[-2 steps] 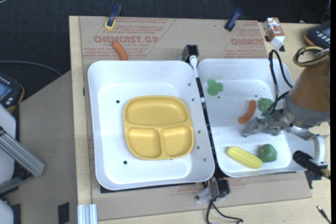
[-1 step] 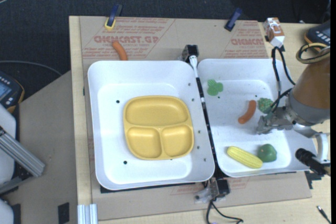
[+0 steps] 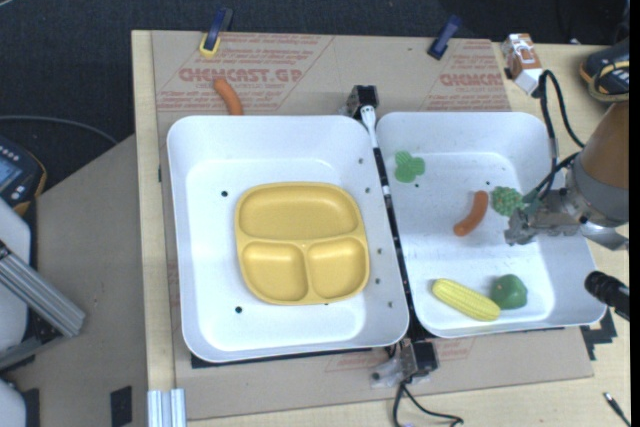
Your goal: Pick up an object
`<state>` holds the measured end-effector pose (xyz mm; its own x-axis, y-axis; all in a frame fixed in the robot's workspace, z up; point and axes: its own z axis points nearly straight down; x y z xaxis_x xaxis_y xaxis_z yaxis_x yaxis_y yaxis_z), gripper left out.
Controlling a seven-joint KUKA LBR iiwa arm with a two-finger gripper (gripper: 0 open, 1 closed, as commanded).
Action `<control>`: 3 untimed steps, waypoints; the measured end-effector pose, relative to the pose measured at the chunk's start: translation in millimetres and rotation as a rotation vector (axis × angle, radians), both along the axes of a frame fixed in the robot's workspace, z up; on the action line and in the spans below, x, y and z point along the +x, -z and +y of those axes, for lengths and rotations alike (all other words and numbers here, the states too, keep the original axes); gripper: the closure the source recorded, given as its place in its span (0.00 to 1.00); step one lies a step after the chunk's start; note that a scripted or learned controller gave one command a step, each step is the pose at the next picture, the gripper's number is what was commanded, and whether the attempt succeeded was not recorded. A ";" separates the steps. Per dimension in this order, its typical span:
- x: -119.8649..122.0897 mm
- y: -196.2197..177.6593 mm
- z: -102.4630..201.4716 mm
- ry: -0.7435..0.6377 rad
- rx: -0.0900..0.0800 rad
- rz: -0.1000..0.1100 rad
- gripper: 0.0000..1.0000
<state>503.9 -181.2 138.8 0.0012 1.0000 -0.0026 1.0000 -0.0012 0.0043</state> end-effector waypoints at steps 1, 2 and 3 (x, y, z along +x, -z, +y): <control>-4.3 -60.6 4.7 -0.002 0.000 -0.002 1.00; -3.3 -87.4 4.5 -0.002 0.000 0.000 1.00; 28.6 -96.7 46.7 -0.007 0.002 -0.001 1.00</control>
